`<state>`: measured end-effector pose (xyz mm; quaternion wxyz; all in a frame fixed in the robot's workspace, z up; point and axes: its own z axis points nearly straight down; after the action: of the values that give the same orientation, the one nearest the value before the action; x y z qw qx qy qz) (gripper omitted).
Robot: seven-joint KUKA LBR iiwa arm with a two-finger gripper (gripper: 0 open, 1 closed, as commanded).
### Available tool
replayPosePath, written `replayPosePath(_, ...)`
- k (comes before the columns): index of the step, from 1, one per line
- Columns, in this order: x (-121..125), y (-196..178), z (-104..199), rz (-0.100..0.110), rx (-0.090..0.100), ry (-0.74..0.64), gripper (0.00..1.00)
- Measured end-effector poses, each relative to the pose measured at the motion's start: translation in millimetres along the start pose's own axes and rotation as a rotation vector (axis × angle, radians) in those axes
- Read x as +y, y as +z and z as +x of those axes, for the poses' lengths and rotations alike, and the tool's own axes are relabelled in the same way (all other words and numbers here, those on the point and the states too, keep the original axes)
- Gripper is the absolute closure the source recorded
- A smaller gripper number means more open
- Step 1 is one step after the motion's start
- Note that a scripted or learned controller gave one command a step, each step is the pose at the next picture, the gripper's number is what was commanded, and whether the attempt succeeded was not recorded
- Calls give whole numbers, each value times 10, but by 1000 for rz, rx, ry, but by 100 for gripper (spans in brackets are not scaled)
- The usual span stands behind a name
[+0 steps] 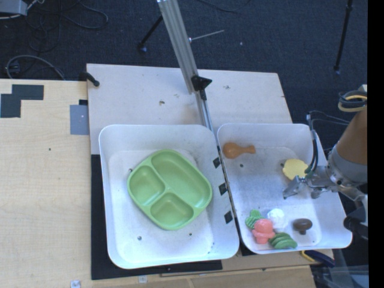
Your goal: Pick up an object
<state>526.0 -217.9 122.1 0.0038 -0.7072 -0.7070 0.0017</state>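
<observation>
gripper (295, 189) low in right bin (264, 138), beside yellow toy (294, 168)

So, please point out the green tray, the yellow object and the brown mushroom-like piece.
green tray (170, 188): camera view, central divider between compartments.
yellow object (294, 168): camera view, its top surface.
brown mushroom-like piece (302, 225): camera view, its cap.

Green divided plate (170, 189): smooth plastic, soft sheen. Two white bins (114, 161): matt plastic, lightly scuffed. Desk (42, 185): pale wood-look laminate, matt. Slanted rail (180, 41): ribbed bare metal, dull shine. Brown drumstick toy (237, 150): glossy plastic.
</observation>
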Motion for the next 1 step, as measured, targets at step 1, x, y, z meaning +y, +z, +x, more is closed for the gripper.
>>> replayPosePath(1, 4, -133, -15, -4, -1, 4, 100)
